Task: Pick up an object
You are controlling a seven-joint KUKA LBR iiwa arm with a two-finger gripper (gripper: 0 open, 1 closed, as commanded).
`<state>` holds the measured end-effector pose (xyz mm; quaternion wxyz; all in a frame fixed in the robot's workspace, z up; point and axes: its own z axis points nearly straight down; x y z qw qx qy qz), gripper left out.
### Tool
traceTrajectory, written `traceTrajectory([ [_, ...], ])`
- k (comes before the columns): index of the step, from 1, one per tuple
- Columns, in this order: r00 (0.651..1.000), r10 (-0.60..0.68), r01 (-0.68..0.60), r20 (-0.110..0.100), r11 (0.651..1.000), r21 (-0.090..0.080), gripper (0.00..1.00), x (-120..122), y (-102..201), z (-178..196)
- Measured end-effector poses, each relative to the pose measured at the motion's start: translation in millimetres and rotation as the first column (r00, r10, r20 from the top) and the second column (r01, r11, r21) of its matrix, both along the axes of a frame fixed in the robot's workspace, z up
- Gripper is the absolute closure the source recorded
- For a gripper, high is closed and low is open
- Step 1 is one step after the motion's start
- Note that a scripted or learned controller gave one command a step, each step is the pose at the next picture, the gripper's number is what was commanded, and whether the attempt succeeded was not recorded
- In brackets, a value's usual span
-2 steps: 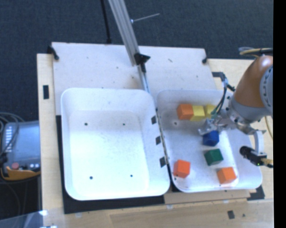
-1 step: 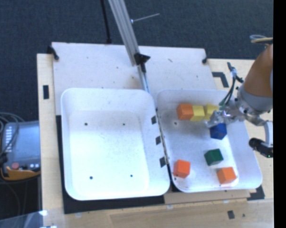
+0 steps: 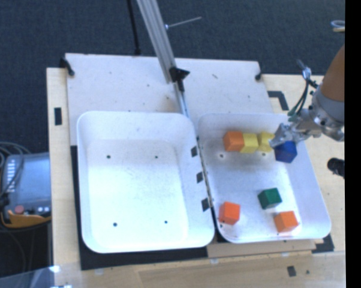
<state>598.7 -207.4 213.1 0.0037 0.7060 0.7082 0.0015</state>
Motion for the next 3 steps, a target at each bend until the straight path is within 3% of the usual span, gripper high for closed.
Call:
traceTrajectory([
  [1,1.0,0.002,-0.002,-0.005,1.0,0.001,1.0,0.6,-1.6,45.2],
  [3,1.0,0.004,-0.004,-0.009,1.0,0.005,1.0,-3.7,106.1,21.0],
])
